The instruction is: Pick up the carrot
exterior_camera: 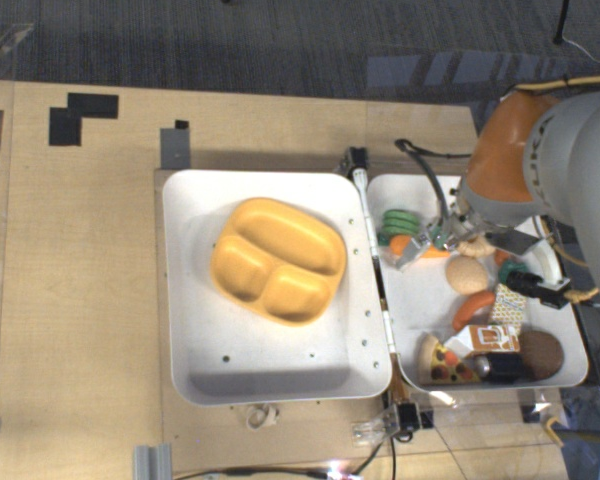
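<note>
The carrot (404, 244) is a small orange piece lying at the upper left of the right bin (417, 308), just below a green leafy item (398, 222). My gripper (421, 244) is down right over the carrot, and orange shows on both sides of its metal tip. The grey arm with its orange band (505, 158) reaches in from the right and hides part of the carrot.
Below the gripper, the right bin also holds a beige egg-shaped item (468, 273), a red-orange piece (473, 309), a small carton (495, 338), a brown lump (541, 353) and a pizza-like slice (439, 358). A yellow moulded object (277, 259) lies in the left bin (195, 368).
</note>
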You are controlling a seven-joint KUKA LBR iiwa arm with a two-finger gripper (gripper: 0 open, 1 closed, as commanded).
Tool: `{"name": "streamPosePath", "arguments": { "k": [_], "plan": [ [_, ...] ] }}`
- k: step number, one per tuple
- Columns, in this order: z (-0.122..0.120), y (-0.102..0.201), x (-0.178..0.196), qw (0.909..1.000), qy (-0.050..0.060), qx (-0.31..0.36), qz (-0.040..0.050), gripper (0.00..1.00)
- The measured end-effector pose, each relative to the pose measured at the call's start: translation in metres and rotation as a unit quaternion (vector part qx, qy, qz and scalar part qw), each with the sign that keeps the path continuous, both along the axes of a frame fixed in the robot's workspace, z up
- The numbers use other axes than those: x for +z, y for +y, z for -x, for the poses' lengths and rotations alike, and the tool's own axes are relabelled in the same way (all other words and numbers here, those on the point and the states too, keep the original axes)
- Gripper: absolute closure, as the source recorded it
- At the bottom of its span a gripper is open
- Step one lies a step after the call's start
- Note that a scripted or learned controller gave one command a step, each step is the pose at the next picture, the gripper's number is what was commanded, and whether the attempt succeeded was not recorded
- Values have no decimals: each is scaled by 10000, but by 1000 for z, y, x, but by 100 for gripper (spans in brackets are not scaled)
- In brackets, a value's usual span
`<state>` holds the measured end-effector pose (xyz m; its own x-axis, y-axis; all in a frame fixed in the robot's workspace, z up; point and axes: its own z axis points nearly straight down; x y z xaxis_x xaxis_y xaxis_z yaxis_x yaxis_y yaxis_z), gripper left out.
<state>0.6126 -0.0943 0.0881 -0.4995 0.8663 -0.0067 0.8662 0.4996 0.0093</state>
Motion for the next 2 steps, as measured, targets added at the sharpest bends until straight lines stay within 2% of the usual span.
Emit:
{"name": "streamPosePath", "arguments": {
  "k": [1, 2],
  "plan": [
    [20, 0, 0, 9923, -6, -1241, -17, 0],
    [-10, 4, -1, 9629, 12, -2698, -26, 0]
  ]
}}
